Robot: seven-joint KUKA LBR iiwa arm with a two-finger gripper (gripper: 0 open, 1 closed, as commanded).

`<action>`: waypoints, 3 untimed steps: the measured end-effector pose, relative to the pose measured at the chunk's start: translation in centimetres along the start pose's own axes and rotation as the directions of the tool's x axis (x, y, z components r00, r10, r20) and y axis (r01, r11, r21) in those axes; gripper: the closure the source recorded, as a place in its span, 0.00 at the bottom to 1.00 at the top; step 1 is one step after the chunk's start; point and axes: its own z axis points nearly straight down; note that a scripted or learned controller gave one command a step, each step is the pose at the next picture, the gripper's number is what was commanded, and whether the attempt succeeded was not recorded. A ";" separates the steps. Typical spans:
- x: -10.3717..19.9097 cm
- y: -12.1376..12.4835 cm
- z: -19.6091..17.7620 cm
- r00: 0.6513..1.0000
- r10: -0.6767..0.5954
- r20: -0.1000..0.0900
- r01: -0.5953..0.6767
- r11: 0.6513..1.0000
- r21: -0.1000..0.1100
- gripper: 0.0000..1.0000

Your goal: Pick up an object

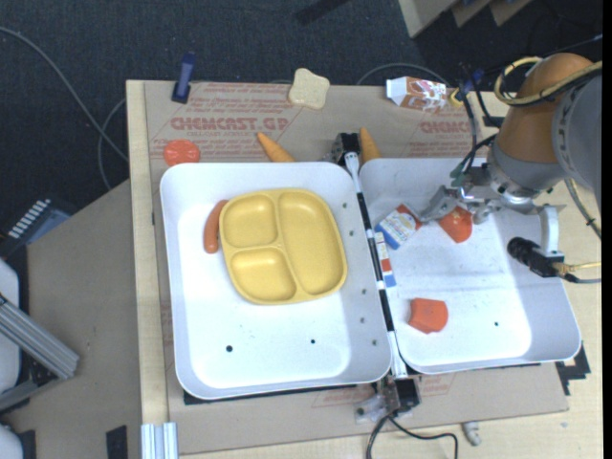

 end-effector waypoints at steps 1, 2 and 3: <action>0.0 0.0 -0.9 1.000 -0.001 0.000 0.001 1.000 0.000 1.00; 11.5 -2.9 -10.1 1.000 -0.003 -0.002 0.003 1.000 0.002 1.00; 16.5 -3.7 -10.4 1.000 -0.002 -0.003 0.002 1.000 0.007 1.00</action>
